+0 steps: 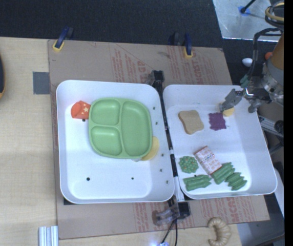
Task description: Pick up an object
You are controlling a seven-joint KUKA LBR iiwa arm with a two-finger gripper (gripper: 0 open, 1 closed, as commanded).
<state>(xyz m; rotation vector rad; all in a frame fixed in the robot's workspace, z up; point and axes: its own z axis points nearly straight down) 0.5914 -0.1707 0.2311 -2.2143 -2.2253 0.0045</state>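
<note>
My gripper hangs over the far right corner of the right bin, its fingers spread open with nothing between them. A small yellow piece lies just below the left finger. Close by on the bin floor are a purple piece and a tan bread slice. Toward the near edge lie a red and white packet, a round green cluster, green beans and another green bunch.
The left bin holds a green divided plate, a red piece with a star at its left and a yellow piece tucked under its right edge. A black hinge strip separates the bins.
</note>
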